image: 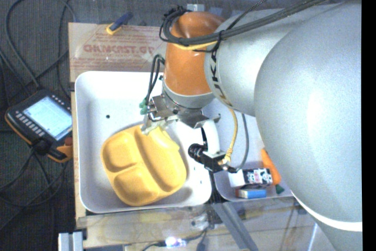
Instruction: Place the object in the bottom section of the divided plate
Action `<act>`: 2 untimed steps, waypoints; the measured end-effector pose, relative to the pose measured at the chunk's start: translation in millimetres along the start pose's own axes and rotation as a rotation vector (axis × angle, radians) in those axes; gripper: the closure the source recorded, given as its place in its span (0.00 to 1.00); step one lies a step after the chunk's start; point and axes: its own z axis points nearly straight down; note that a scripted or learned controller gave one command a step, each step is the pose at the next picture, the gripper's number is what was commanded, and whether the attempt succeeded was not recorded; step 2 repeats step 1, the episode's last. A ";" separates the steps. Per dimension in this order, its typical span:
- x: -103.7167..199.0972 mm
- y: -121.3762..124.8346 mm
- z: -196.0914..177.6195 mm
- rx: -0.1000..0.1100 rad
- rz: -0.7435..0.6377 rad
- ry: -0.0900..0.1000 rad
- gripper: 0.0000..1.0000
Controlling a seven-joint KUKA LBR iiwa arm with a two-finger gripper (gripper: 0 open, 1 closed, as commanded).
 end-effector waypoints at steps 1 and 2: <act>0.0 0.0 0.0 0.000 0.000 0.000 0.00; 0.0 0.0 0.0 0.000 0.000 0.000 0.00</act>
